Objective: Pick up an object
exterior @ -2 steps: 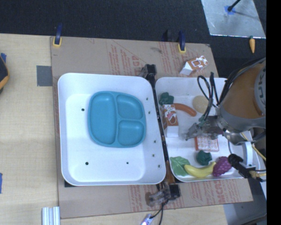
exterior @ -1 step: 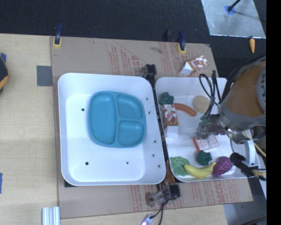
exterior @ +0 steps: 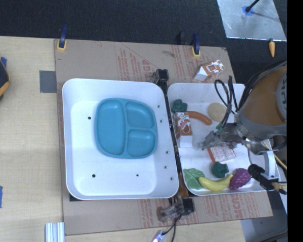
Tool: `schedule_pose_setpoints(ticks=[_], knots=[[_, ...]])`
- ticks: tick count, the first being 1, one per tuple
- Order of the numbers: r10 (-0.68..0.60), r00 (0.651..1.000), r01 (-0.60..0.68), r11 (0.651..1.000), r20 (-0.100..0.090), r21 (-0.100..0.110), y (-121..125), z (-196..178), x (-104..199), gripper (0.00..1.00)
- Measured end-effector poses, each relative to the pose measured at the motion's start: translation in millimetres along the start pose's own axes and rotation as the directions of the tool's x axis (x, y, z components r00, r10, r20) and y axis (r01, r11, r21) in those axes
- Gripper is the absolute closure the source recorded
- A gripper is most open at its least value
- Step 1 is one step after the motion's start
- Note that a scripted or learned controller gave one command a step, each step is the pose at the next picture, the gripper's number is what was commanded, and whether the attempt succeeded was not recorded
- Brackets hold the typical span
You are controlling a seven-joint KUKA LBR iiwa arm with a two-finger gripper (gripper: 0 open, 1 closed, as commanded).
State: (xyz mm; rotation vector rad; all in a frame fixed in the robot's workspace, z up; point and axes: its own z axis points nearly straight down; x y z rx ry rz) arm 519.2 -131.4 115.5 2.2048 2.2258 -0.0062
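Over the right bin (exterior: 189, 92), the arm (exterior: 260, 110) reaches in from its right side. Gripper (exterior: 215, 138) sits mid-bin, state unclear. Nearest candidate, a red-white packet (exterior: 223, 154), lies just below the gripper, with a banana (exterior: 214, 183) further down.

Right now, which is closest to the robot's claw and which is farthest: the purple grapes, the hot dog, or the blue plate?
From the gripper in the right bin:
1. The hot dog, just up and to the left of it in the camera view.
2. The purple grapes, down at the bin's lower right corner. These two are fairly close to call.
3. The blue plate, far off in the left bin.
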Motion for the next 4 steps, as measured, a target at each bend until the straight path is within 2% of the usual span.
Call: schedule_pose_setpoints(ticks=[1,2,3,4], knots=[[0.005,1.000,-0.005,1.000,-0.001,-0.007,-8.1,19.7,4.4,0.00],[0.003,1.000,-0.003,1.000,-0.003,-0.005,-7.6,9.0,4.1,1.00],[0.003,1.000,-0.003,1.000,-0.003,-0.005,-7.6,9.0,4.1,0.00],[0.001,1.000,-0.001,1.000,-0.003,-0.004,-7.7,-0.9,3.3,1.00]])
